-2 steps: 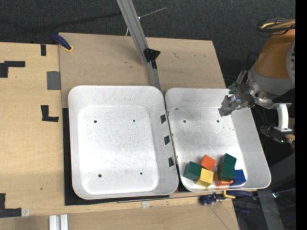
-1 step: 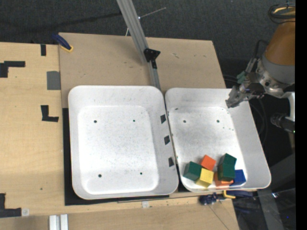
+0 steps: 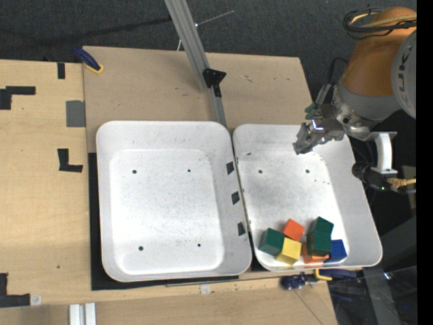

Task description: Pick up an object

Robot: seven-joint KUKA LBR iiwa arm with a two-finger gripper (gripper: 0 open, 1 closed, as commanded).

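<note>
Pincer: over right bin's far end; opening and contents cannot be made out.
Blocks: green, orange, yellow, blue, clustered at right bin's near edge, well apart from pincer.

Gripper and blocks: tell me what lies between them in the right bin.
In the camera view, only bare white bin floor lies between the gripper and the blocks clustered at the bin's near edge.
</note>
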